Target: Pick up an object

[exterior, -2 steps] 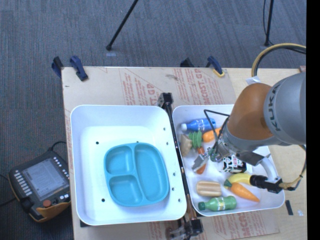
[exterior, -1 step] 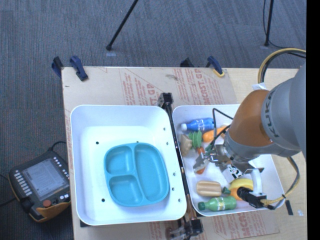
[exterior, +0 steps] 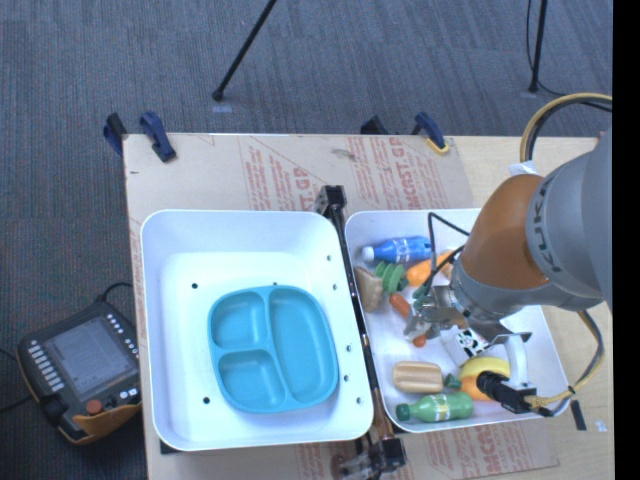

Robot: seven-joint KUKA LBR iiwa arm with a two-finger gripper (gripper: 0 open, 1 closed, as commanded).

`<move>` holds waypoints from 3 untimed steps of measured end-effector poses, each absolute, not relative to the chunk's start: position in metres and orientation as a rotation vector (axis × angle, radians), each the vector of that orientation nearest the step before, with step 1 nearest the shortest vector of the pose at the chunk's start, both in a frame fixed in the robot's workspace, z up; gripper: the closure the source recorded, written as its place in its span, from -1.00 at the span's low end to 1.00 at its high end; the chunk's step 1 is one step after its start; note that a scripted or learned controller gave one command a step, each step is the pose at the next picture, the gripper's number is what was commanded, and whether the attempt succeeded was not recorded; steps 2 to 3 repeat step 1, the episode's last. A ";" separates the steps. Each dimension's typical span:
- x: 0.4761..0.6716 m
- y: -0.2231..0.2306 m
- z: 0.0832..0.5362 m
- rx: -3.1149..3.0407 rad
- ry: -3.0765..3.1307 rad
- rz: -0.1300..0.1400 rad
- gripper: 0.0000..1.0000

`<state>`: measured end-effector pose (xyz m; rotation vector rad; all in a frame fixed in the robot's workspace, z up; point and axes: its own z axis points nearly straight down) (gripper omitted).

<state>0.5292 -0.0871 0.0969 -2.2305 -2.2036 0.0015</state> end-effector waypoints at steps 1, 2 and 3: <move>0.573 -0.034 0.218 -2.201 -2.242 -0.002 1.00; 0.573 -0.034 0.218 -2.201 -2.242 -0.002 1.00; 0.573 -0.034 0.218 -2.201 -2.242 -0.002 1.00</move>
